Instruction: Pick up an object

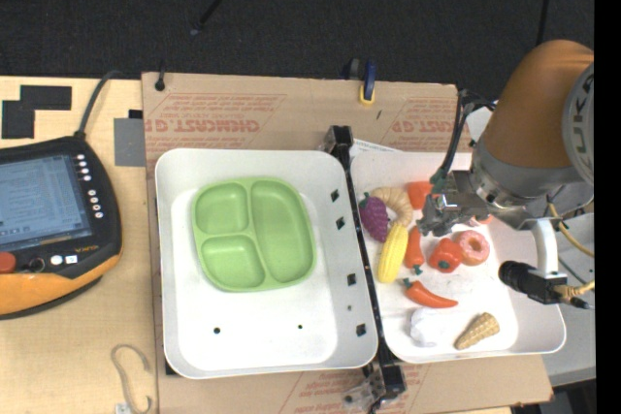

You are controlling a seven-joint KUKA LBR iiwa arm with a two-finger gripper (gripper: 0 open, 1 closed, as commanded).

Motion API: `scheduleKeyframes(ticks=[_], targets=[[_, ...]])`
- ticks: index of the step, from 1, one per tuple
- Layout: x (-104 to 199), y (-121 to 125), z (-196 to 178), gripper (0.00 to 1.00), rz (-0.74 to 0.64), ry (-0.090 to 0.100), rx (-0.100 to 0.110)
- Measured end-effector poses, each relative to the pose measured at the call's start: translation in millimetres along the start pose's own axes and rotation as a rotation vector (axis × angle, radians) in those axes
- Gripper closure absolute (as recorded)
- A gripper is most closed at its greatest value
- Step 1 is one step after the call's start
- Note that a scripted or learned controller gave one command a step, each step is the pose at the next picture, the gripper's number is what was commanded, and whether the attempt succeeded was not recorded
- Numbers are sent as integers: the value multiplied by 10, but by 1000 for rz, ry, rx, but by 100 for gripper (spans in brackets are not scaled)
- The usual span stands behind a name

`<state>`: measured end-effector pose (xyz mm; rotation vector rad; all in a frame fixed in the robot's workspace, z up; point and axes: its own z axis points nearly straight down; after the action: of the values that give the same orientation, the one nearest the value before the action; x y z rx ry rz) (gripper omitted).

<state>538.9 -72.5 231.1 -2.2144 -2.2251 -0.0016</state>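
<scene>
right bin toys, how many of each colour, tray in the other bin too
Purple: 1, grapes
Yellow: 1, corn
Tan: 2, croissant, ice cream cone
Orange or red: 4, carrot, chili pepper, tomato, orange piece
Pink: 1, donut
White: 1, white lump
Green: 1, divided tray
Total: 11

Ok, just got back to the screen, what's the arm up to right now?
The arm is reaching in from the right over the right bin, with its gripper down among the toy food there: a purple grape bunch, a yellow corn cob, a tomato, a pink donut, a red chili and an ice cream cone. I can't tell from this angle whether it has gripped anything. The left bin holds a green divided plate.
</scene>
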Motion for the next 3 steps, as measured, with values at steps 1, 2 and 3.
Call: scheduleKeyframes(ticks=[1,2,3], targets=[[257,74,86,100,4,-1,3],[265,178,144,100,7,-2,2],[319,174,124,100,5,-2,1]])
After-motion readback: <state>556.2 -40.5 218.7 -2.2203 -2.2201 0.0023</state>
